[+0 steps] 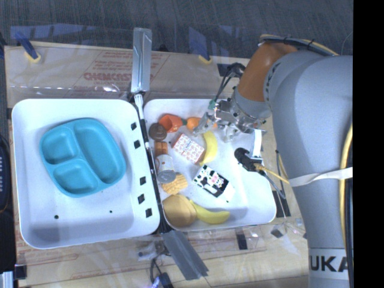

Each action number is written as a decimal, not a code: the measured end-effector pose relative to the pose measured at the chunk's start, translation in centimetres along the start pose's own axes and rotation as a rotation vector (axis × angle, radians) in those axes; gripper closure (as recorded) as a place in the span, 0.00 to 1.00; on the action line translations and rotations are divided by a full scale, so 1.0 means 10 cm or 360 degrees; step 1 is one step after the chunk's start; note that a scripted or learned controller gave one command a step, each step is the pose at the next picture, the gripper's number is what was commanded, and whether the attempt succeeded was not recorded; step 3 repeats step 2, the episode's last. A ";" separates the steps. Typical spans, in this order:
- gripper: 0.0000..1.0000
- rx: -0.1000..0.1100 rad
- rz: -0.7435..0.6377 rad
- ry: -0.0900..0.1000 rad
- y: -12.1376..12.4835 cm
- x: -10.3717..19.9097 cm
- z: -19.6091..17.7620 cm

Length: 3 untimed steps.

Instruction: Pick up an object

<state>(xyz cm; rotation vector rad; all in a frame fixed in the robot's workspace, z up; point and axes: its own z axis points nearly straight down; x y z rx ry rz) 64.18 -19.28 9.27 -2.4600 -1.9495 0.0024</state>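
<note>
Pincer (pixel 223 120) near right bin's (pixel 264 206) far edge, beside banana (pixel 209 146)

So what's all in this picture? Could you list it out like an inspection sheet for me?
Surface: wooden bench under clear plastic, bearing a left bin and a right bin, both white and shallow.
Job's things: in the right bin, two bananas, an orange cup, a patterned box, a black-and-white card, a corn cob and a tan round item.
Clutter: a blue divided plate in the left bin.
Grippers: gripper over the right bin's far edge; fingers unclear.
Cables: a thin cable by the wrist.
Surroundings: dark carpet.
</note>
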 end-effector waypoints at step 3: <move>1.00 -0.0019 -0.0256 0.0001 -0.60 0.64 -1.25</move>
